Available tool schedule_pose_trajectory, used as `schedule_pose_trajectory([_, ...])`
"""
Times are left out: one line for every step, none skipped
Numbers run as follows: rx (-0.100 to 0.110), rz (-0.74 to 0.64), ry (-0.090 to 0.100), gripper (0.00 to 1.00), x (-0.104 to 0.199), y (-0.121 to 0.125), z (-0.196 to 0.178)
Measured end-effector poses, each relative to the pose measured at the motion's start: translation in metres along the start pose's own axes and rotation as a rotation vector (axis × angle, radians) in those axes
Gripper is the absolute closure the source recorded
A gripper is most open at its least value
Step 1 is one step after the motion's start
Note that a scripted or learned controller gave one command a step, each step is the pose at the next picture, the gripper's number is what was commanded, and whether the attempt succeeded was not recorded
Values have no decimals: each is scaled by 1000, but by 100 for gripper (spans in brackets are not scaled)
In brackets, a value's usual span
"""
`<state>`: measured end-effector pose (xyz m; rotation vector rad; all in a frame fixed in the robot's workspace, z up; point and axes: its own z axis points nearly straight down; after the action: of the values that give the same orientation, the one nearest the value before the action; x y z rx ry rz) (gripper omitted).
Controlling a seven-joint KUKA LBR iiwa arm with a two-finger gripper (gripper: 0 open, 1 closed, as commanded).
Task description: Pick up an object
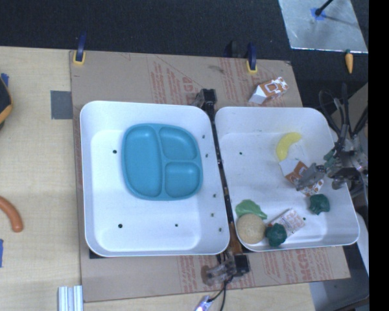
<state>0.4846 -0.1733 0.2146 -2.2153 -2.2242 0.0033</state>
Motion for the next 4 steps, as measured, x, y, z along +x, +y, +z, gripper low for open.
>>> schedule_pose_trajectory([0,-2,-1,0,-38,74,43])
schedule_pose_trajectory([1,-1,0,0,-39,146,123])
schedule_pose_trajectory([-1,-5,-1,100,-40,147,111])
schedule_pose_trajectory([-1,-7,-2,100,-40,148,101])
